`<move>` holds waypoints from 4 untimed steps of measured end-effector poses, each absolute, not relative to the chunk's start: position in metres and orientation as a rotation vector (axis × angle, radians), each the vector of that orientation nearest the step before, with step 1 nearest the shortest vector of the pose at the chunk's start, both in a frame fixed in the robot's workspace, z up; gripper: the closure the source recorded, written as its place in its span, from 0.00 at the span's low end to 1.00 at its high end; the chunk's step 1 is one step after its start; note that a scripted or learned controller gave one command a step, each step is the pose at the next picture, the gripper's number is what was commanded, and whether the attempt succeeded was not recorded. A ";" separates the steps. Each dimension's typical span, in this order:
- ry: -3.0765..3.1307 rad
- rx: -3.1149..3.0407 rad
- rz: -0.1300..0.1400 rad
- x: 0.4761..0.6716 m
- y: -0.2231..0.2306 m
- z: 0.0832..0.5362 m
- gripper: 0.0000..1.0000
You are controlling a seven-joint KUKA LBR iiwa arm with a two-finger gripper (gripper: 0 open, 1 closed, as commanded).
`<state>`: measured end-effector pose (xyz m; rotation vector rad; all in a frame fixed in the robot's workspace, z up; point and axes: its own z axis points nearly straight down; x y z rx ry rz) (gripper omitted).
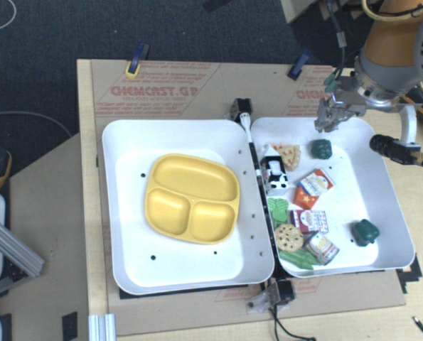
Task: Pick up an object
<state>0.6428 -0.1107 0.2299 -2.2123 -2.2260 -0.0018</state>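
dark green, rounded toy piece (320, 148), upper middle of the right bin (392, 190), just below and beside the gripper (330, 121); likeliest candidate for the pick, judged by nearness. looks like light moulded plastic, stiff, smooth and a little slippery, not fragile; best taken across its narrow width from above, since it stands apart from its neighbours. gripper: hangs at the bin's upper edge with nothing visible between the fingers; how far the jaws stand apart cannot be told from this angle. other contents, right bin: second green piece (365, 232) at lower right, well apart; red-and-white carton (314, 187) at centre; cookie (289, 239), cracker (288, 155), black-and-white cow figure (275, 176) and green leafy item (277, 209) crowded along the left wall, touching one another, harder to reach cleanly. left bin (119, 190): one yellow divided tray (191, 198), three compartments, lying flat. surface: both bins shallow, white, smooth, on a cardboard-covered bench (197, 87) held by clamps at the top. room: dark carpet in the upper frame.
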 end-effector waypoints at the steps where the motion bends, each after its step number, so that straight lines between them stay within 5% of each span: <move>1: -2.226 -2.213 -0.001 0.639 -0.057 0.238 1.00; 2: -2.224 -2.212 0.003 0.630 -0.009 0.216 1.00; 4: -2.222 -2.220 0.000 0.631 0.002 0.216 1.00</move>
